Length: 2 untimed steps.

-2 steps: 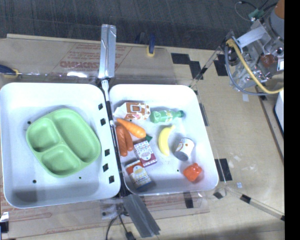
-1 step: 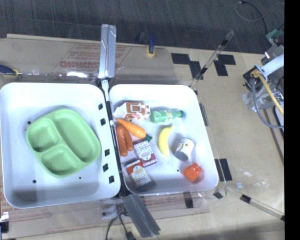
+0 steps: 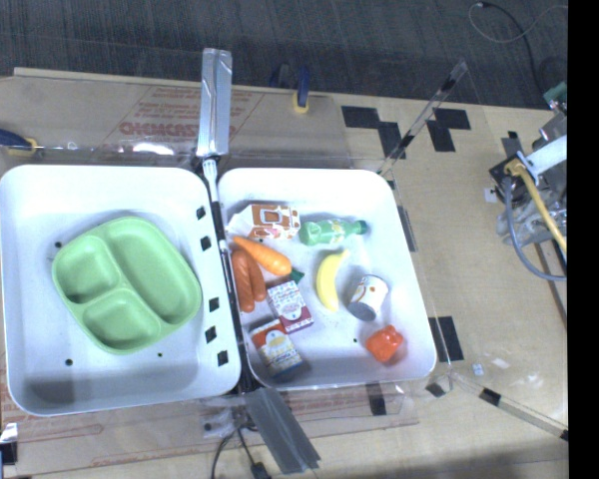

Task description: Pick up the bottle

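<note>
The bottle (image 3: 331, 232) is small and green with a green cap. It lies on its side near the back of the right bin (image 3: 404, 257), cap pointing right. A printed orange-and-white carton (image 3: 273, 220) touches its left end. A banana (image 3: 326, 278) lies just in front of it. Nothing covers the bottle.
The right bin also holds a carrot (image 3: 265, 255), sausages (image 3: 248, 279), two more small cartons (image 3: 291, 305) (image 3: 278, 350), a tipped cup (image 3: 367, 294) and a red fruit (image 3: 384, 343). A green divided plate (image 3: 127, 282) fills the left bin (image 3: 20, 267). Cables and grey hardware (image 3: 531, 193) sit at the right.
</note>
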Each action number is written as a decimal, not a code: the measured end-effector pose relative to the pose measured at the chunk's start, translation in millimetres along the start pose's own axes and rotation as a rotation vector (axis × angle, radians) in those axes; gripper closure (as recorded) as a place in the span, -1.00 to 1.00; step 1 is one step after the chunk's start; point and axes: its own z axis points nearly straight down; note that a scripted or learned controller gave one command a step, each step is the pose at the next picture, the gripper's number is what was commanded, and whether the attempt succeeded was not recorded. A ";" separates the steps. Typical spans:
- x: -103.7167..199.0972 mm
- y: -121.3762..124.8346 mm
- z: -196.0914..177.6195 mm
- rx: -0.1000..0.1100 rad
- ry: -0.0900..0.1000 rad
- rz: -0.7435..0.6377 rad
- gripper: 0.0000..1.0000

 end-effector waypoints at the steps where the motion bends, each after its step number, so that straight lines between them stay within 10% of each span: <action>1: 0.2 -0.4 0.1 0.000 0.000 -0.001 1.00; 2: 0.3 -0.4 0.1 0.000 0.000 -0.001 1.00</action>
